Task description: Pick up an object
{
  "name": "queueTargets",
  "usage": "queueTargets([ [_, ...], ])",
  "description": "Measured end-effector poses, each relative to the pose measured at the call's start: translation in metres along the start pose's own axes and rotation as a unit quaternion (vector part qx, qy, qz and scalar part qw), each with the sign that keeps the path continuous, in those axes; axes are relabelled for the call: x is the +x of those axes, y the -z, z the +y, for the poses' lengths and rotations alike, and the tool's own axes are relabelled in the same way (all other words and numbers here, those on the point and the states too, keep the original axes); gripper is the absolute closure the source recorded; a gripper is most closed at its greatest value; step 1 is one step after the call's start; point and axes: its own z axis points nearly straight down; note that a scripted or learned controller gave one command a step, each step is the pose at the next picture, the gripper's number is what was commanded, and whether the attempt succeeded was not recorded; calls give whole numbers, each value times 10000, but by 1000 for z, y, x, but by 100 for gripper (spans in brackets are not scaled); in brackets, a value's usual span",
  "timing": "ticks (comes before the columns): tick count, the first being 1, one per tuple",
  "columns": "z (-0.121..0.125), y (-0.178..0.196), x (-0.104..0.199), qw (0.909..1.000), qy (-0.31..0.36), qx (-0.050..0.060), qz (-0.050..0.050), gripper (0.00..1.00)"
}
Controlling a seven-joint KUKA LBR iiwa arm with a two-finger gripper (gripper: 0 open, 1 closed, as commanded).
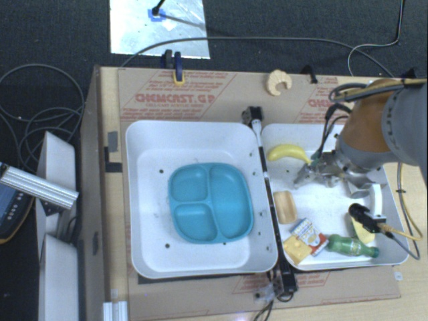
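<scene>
Bench (pixel 221 89), seen from above at a slant: a brown board surface printed with red lettering, standing on dark carpet. Two shallow white bins rest directly on it, side by side and touching along their inner rims. The left bin (pixel 144 152) occupies the bench's middle; the right bin (pixel 388 256) reaches to the bench's right edge. A small beige croissant-shaped object (pixel 279 82) lies on the bare board behind the right bin, near the back edge and apart from the rim. A blue and yellow clamp (pixel 177 67) grips the back edge, behind the left bin. A black fitting (pixel 253 116) sits where the two bins meet at the rear; a second one (pixel 283 283) sits at the front.
</scene>
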Motion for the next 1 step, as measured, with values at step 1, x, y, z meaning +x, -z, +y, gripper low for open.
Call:
queueTargets([
  [1, 79, -2, 1, 9999, 29, 126, 17, 0],
])
